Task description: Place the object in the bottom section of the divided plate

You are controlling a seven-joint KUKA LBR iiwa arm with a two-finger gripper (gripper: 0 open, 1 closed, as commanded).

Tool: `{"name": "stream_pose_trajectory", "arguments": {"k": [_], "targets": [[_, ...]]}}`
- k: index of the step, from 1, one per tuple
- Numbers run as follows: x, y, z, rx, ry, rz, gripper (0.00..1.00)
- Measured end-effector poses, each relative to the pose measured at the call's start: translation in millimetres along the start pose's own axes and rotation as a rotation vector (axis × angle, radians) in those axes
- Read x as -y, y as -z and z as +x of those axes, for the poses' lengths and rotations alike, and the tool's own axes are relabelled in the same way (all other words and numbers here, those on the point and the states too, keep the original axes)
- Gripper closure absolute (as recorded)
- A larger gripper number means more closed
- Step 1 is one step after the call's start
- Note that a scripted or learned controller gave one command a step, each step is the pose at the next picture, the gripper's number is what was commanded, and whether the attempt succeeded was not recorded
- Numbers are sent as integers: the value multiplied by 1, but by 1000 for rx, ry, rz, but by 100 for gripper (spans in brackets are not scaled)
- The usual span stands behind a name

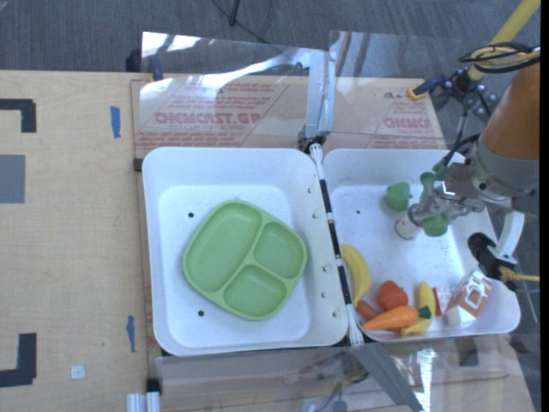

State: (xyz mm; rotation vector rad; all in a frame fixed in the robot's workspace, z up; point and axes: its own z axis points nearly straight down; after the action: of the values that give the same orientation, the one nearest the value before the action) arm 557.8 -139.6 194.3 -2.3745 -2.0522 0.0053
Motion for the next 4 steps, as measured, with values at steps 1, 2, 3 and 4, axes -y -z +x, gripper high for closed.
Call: {"name": "stream_pose_trajectory", "arguments": {"k": [1, 2, 3, 4], "targets": [[47, -12, 65, 0, -100, 4, 100], [98, 4, 148, 1, -234, 6, 100], [91, -14, 220, 2, -20, 2, 100], [81, 25, 315, 4, -141, 0, 100]]}}
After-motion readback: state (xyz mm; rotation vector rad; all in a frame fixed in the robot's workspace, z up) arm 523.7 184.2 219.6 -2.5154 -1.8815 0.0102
